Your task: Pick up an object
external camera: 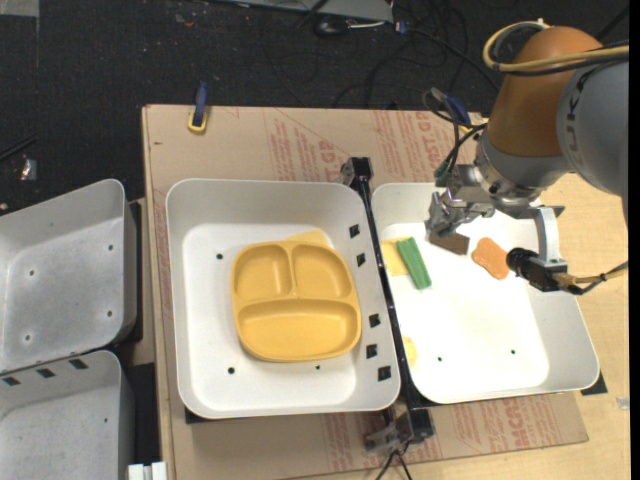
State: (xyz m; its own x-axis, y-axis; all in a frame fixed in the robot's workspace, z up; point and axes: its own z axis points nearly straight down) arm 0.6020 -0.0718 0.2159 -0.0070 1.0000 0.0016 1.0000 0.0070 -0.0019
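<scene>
My gripper (447,226) is low over the far part of the right bin (500,368), coming down from the grey and orange arm (545,88). A small dark brown object (453,242) lies right at its tip, partly hidden by it. I cannot tell whether the object is held. A green block (413,263) lies just left of the gripper. An orange piece (490,258) lies just to its right.
The left bin (200,368) holds a yellow divided plate (296,301). A small yellow bit (408,349) sits by the right bin's left wall. A black divider with clips (375,278) runs between the bins. Cables and a black plug (535,268) hang by the wrist.
</scene>
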